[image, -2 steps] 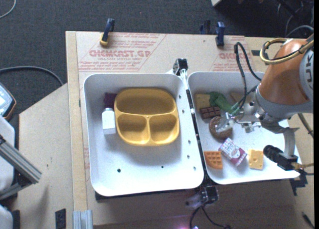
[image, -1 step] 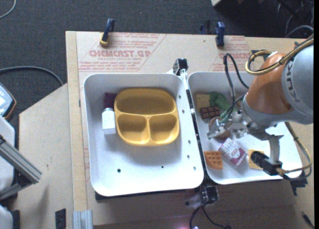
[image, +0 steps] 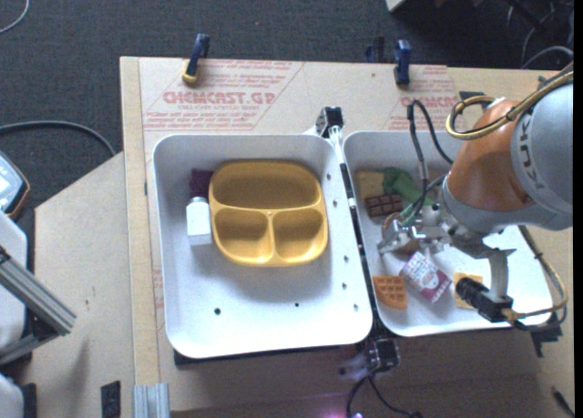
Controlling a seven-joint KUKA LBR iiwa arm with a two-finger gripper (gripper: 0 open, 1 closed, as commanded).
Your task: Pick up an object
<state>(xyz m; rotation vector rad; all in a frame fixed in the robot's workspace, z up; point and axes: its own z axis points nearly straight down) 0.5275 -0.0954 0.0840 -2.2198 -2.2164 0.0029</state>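
I am reaching in from the right of the frame, my grey wrist and orange band hanging over the right bin (image: 537, 311), and my jaws (image: 407, 229) are sitting low in the middle of that bin; I cannot tell whether they are apart or together, since my own metal parts are crowding them. Nearest the bottom of the frame, a waffle piece (image: 390, 290) is lying by the bin's lower left corner, with a pink-and-white packet (image: 426, 277) just right of it and touching close under my jaws. Further up, a brown chocolate bar (image: 383, 204) is lying just left of my jaws, and a green item (image: 401, 182) is resting above it. Left across the counter (image: 137, 225), the left bin (image: 173, 252) is carrying a yellow divided tray (image: 268, 211), with a small white bottle (image: 199, 221) touching its left edge.
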